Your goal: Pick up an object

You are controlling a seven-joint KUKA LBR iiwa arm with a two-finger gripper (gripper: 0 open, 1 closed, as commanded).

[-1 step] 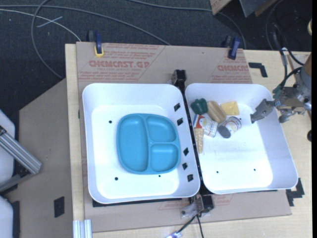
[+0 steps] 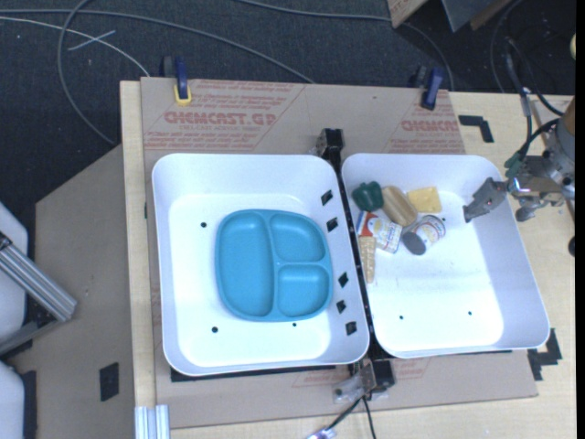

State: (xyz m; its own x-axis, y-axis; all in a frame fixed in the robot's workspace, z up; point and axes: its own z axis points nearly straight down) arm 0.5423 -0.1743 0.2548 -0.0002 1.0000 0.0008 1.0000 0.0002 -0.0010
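- Camera view: the table [image 2: 137,245] bears two white bins; the left bin [image 2: 183,199] holds a blue divided tray [image 2: 272,265], stiff and broad, awkward to pinch.
- The right bin [image 2: 475,291] has small items clustered at its far-left corner: a green piece [image 2: 368,193], a tan cylinder [image 2: 397,206], a yellow block [image 2: 424,199] and a small can [image 2: 430,230], probably light; the can may roll.
- The claw [image 2: 483,200] hangs over that bin's right wall, holding nothing visible; I cannot tell its opening.

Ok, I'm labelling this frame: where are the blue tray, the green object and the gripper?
Blue tray [image 2: 272,265], camera view, divider junction.
Green object [image 2: 368,194], camera view, its top.
Gripper [image 2: 482,200], camera view, finger end.
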